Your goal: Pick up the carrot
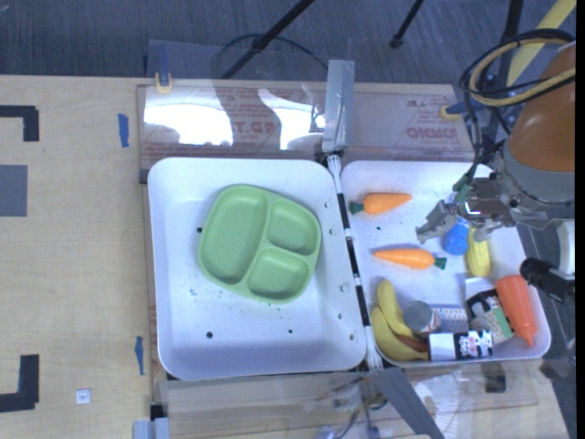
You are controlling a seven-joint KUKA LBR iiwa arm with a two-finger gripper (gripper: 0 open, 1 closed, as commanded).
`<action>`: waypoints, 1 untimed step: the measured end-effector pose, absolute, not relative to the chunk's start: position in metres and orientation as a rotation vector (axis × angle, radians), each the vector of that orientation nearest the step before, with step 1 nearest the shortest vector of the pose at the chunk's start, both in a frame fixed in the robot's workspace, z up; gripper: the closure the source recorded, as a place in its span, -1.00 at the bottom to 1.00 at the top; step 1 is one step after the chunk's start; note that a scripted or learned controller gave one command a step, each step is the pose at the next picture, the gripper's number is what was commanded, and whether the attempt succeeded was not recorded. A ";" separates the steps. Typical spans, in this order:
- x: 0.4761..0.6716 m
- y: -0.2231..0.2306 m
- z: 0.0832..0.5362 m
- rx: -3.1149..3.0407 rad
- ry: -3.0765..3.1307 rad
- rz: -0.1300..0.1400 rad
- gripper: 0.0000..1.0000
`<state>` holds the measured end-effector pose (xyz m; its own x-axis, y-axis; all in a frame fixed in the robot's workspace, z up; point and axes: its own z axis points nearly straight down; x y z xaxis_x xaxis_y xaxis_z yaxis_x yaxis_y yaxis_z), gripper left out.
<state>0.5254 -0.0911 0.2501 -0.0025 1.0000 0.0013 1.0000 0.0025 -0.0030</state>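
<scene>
Two carrots lie in the right bin (539,245). One carrot (384,203) is near the bin's back left, its green end pointing left. The other carrot (405,258) lies lower, near the bin's middle, its green end pointing right. My gripper (454,222) hangs to the right of both carrots, just above a blue object (456,240). It is open, with nothing gripped between its fingers. The nearer carrot is roughly a finger's length to its lower left.
A yellow fruit (478,256) lies beside the blue object. Bananas (389,323), a grey can (419,315), small packages (466,344) and a large orange-red item (517,307) crowd the right bin's front. A green divided plate (259,242) sits in the left bin (183,337).
</scene>
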 end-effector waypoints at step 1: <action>0.522 -0.079 0.185 -1.616 -2.691 0.000 -1.00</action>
